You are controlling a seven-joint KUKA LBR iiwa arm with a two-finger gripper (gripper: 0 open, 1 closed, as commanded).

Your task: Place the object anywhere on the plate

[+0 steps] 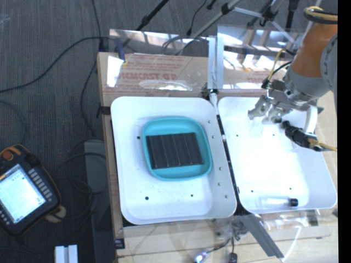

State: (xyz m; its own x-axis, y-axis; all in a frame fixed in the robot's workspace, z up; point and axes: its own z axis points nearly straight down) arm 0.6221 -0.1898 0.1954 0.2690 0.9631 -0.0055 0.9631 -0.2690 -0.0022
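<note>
Pen (277, 203) well apart from jaws

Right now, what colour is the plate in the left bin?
Turquoise plate, with a dark ribbed centre; clearest in the camera view.

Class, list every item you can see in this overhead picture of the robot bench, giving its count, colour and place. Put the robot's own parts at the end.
White bins: 2, white, side by side on the bench; left bin, right bin.
Plate: 1, turquoise, rounded square, in the left bin.
Dark panel: 1, dark grey with ridges, lying on the plate.
Tube-shaped object: 1, clear with a black tip, near the front edge of the right bin.
Teach pendant: 1, black and orange with a lit screen, on the floor to the left.
Cables: several, black, across the grey floor.
Arm: 1, grey with orange band, over the right bin's far end.
Gripper: 1, metallic, above the right bin.
</note>
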